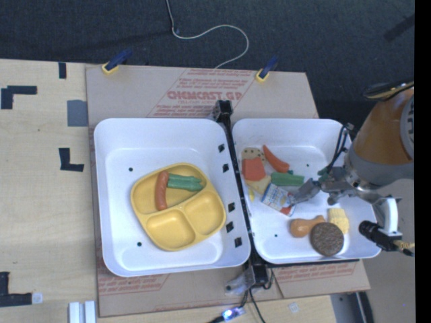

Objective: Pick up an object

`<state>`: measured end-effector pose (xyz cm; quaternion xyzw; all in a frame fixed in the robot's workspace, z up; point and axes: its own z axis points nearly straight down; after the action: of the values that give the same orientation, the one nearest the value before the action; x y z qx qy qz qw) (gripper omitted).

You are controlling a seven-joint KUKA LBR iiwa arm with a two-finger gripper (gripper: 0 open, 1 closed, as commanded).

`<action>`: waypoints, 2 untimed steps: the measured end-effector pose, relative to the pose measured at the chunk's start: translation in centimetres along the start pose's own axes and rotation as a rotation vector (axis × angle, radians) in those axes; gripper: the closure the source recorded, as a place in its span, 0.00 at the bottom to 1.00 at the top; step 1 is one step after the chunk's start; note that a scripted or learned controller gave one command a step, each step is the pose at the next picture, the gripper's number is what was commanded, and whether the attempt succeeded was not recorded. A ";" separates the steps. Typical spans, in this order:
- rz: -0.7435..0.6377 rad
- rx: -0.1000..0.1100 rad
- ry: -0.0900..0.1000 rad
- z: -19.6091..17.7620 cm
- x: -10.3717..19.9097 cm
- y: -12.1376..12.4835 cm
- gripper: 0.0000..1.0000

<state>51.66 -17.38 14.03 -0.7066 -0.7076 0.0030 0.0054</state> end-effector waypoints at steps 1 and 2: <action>0.001 -0.004 0.001 5.3 0.1 0.0 0.00; -0.001 -0.011 0.004 3.9 0.2 0.4 1.00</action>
<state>51.99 -17.15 10.08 -0.7063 -0.7079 -0.0023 0.0031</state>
